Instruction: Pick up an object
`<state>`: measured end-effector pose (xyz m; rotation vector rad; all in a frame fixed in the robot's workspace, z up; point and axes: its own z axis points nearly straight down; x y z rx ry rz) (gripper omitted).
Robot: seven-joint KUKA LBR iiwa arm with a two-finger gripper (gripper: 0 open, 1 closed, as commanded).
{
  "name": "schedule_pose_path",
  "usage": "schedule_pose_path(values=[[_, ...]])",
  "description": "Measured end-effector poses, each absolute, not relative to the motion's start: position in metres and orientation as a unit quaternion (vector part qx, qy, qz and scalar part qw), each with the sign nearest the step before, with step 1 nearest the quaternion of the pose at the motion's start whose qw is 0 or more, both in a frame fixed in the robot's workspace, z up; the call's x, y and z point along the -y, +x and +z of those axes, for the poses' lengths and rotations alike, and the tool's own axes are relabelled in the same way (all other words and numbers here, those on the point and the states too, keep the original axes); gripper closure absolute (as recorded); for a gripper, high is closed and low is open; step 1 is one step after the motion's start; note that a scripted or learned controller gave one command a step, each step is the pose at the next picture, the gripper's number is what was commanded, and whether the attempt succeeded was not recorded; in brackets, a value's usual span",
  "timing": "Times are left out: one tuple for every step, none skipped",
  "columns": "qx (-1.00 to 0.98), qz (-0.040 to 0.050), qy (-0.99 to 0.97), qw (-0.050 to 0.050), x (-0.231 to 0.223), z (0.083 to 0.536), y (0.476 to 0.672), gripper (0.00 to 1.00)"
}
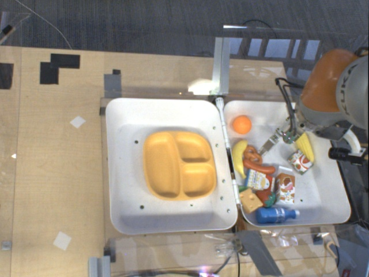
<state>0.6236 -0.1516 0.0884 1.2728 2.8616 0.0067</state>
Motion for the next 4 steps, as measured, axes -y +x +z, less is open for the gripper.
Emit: schedule_pose_path(values=[[-0.855, 0.0019, 0.518, 0.004, 0.131, 0.087, 0.655, 0.00], [-0.779, 0.0029, 0.627, 0.004, 0.114, 0.088, 0.622, 0.00], [-0.664, 0.0040, 0.747, 0.005, 0.116, 0.089, 0.593, 0.00], [-0.523, 0.0043, 0.853, 0.002, 0.166, 0.089, 0.590, 0.00]])
